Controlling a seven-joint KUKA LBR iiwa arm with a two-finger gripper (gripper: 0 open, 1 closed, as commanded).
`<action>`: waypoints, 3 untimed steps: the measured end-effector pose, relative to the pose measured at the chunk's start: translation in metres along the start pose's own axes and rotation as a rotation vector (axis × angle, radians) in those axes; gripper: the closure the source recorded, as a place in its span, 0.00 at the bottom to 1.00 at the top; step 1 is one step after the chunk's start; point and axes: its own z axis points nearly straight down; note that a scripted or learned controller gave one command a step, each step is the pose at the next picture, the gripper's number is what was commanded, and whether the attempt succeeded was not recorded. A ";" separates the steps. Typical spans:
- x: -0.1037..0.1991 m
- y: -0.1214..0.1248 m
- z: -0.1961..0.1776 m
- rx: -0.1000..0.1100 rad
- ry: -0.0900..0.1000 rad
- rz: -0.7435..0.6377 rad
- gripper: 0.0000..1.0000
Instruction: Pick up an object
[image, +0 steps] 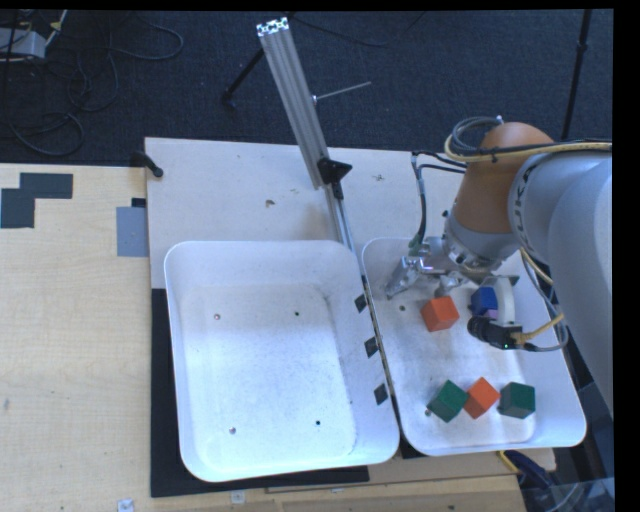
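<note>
My gripper (404, 274) hangs low over the upper left part of the right bin (560, 430), close to the wall between the two bins. An orange cube (439, 313) lies just to its right and slightly nearer the front, apart from it. A blue block (485, 300) sits beside that cube, partly hidden under the wrist. Along the front of the bin stand a green cube (449, 400), a second orange cube (481, 396) and another dark green cube (517, 399).
The left bin (190, 300) sits beside the right one, with black clips on the shared wall (369, 345). A slanted aluminium rail (300, 110) rises behind the bins. Black cables (505, 338) loop off the wrist above the right bin.
</note>
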 end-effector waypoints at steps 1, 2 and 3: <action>0.058 -0.003 -0.093 -0.016 -0.001 -0.003 0.00; 0.055 -0.005 -0.098 -0.006 -0.002 0.001 1.00; 0.055 -0.005 -0.097 -0.006 -0.002 0.001 0.00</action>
